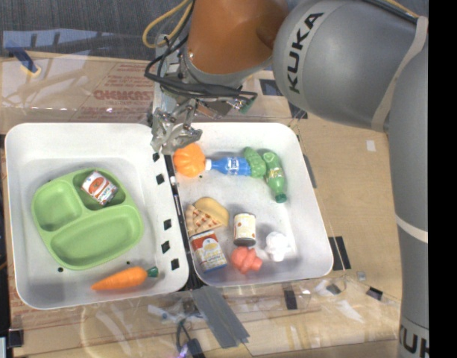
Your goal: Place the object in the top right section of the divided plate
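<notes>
Since the small red-labelled can [100, 188] already sits in the top right section of the green divided plate [86, 239], I judge it light, rigid and slick-sided, best pinched across its body; the gripper [171, 134] hovers apart from it over the right bin's [310, 203] far left corner, and I cannot tell how wide it stands.

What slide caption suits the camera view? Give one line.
KUKA arm's gripper hovers above the bin divider; a can sits in the green plate's top right section.

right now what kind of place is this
Probably a robotics lab bench: a grey KUKA arm reaches over two shallow white bins of toy food, beside a green divided plate, all on taped cardboard.
</notes>
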Tool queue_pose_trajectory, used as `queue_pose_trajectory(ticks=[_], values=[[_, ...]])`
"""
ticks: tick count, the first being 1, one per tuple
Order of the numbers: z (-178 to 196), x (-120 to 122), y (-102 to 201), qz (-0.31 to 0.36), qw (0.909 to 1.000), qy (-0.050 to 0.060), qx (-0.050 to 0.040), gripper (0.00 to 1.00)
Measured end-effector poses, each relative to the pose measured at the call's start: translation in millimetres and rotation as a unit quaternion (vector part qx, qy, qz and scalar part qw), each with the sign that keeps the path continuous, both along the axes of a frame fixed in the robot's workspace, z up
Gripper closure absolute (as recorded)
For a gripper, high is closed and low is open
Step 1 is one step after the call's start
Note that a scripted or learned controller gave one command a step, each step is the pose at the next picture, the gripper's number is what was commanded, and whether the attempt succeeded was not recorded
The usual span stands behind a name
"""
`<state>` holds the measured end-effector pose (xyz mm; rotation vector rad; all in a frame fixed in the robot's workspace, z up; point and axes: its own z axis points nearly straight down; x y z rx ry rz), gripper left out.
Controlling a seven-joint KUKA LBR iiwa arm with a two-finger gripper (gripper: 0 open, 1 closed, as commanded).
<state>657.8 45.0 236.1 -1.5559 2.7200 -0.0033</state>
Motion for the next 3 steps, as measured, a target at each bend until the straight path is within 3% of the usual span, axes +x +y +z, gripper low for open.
queue_pose_trajectory(ticks=[1, 2, 3], values=[[-44, -38, 60, 0.1, 0.9949, 0.005, -0.0011, 1.0], [-110, -21, 82, 0.32, 0.9474, -0.01, -0.0066, 1.0], [-122, 7, 141, 0.41, 0.9117, -0.017, -0.012, 1.0]])
